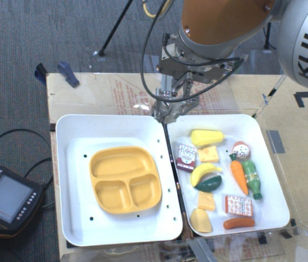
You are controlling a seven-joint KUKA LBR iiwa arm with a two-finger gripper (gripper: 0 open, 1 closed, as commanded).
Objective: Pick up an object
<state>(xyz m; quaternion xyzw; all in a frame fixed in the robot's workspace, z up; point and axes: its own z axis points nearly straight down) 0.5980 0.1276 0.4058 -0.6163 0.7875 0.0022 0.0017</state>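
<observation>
The arm (pixel 235 15) comes in from the upper right of the frame, and its gripper (pixel 169 112) hangs at upper centre, over the far end of the seam between the two bins. Whether the jaws are open or shut cannot be told; nothing shows between them.

The left bin (pixel 72 141) holds a yellow tray (pixel 125 179) with three sections, lying near its middle. The right bin (pixel 268 146) holds the toy food: a yellow block (pixel 206 137) at the top, a cheese wedge (pixel 208 154) just below it, a dark red box (pixel 186 156) at its left, a banana (pixel 204 172) touching a green piece (pixel 208 184), a carrot (pixel 239 177) beside a green bottle (pixel 252 179), a red-and-white ball (pixel 241 150) above them, a red carton (pixel 239 205) and a sausage (pixel 239 222) at the lower right.

A pendant (pixel 4 201) lies at lower left, off the tabletop (pixel 88 94).
</observation>
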